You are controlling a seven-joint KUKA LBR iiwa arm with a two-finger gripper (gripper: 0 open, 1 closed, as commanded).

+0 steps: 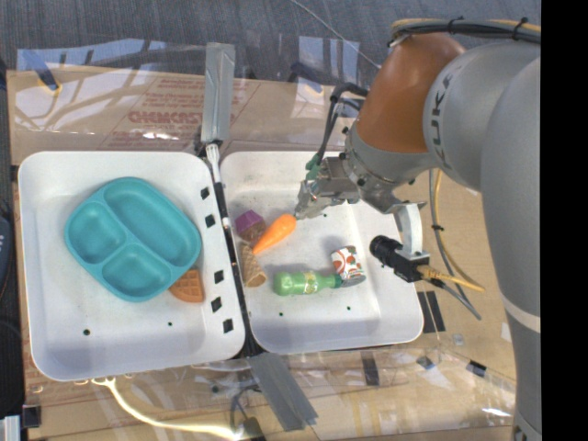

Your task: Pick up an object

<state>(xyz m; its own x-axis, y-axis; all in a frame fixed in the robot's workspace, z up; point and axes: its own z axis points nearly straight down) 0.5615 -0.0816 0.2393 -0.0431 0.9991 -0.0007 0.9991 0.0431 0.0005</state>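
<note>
In the right bin lie an orange carrot, a small purple piece, a green bottle, a red-and-white can and a waffle cone. My gripper hangs over the bin's upper middle, just right of the carrot's tip. Nothing shows between its fingers. The left bin holds a teal divided plate with a small waffle piece at its lower right edge.
A black ridge divides the two bins. Brown cardboard and clear plastic sheeting lie behind the bins. Cables and a black part of the arm hang over the right bin's right edge.
</note>
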